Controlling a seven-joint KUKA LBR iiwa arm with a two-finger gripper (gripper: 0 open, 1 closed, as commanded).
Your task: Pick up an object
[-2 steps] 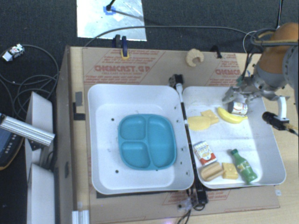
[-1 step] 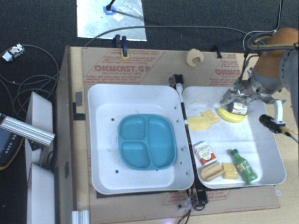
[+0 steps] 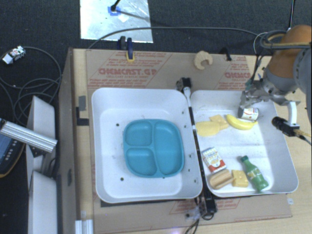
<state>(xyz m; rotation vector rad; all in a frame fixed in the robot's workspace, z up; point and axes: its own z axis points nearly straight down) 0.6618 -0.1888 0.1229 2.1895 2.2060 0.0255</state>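
Observation:
The right bin holds several small items. A yellow banana lies at its upper middle, and a small white can with a red mark sits just above it. My gripper hangs directly over that can at the bin's far right corner, its tip touching or almost touching the can's top. To the banana's left lie pale yellow flat pieces. Nearer the front are a red and white carton, a green bottle, a brown roll and a yellow cheese wedge.
The left bin carries a blue divided plate. A black clamp sits on the rim between the two bins. On the cardboard behind them lie a tan ring-shaped piece and a cable.

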